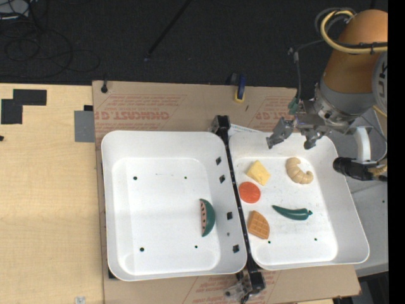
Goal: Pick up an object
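The gripper hangs over the far edge of the right bin, fingers spread apart — nothing between them. Below lie a croissant, cheese wedge, orange disc, waffle and green pepper. A watermelon slice sits in the left bin.

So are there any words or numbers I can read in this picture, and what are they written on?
Red printing on the cardboard sheet behind the left bin: it appears upside down and too blurred to read for certain.
More red printing on the cardboard's front edge: too small to read.
The toy foods and both bins carry no readable words or numbers.
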Robot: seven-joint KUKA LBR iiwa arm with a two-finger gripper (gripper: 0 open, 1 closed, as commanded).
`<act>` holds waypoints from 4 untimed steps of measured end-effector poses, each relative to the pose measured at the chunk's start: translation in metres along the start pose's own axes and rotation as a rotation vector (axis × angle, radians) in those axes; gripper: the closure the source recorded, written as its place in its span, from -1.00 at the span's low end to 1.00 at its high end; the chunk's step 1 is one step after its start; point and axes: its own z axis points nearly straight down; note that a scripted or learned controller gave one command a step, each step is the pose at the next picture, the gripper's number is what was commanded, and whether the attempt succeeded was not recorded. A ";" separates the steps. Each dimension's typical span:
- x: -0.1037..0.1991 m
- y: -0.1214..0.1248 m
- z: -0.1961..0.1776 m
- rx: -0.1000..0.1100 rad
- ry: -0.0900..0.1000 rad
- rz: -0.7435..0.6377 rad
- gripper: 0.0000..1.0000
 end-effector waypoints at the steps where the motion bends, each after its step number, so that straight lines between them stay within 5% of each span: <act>1: -0.067 -0.036 0.112 0.008 0.000 0.006 -1.00; 2: -0.109 -0.032 0.181 0.000 0.000 0.001 -1.00; 3: -0.110 -0.046 0.179 0.002 0.001 -0.001 -1.00; 4: -0.094 -0.091 0.179 0.003 0.002 0.000 -1.00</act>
